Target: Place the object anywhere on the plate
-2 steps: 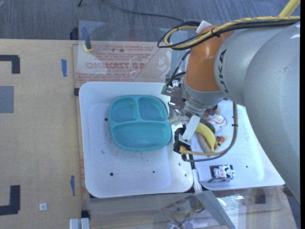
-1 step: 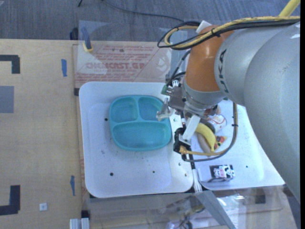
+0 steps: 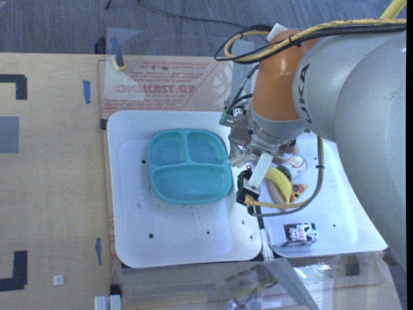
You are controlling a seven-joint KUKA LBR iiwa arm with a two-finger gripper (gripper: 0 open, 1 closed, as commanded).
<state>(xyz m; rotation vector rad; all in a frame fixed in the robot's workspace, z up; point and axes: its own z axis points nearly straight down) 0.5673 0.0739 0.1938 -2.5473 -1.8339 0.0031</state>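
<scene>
Teal is what catches my eye on the feed: the plate (image 3: 190,166), a three-part dish, sits in the upper middle of the left bin (image 3: 126,199), left of centre in the frame. All three sections look bare, and nothing touches the rim.

From the right, the grey arm (image 3: 361,89) fills the upper right corner, its orange band (image 3: 279,82) just above the wrist. The gripper (image 3: 250,161) hangs near the centre of the frame, over the seam where the two bins meet, just beside the plate's right edge. The wrist blocks my line of sight, so I cannot tell whether it is open or closed, and I see nothing held in it.

A banana (image 3: 279,186) lies in the right bin (image 3: 345,202), close to that bin's left wall, just below and right of the gripper and well clear of the plate. Its upper end is partly hidden by the robot's hardware. Lower in the same bin, a small black-and-white object (image 3: 301,232) rests on its own. A few small reddish bits (image 3: 297,163) show beside the wrist, too hidden for me to name.

Above the left bin lies a pale sheet with red lettering (image 3: 161,86) on the wooden bench (image 3: 51,173).
</scene>
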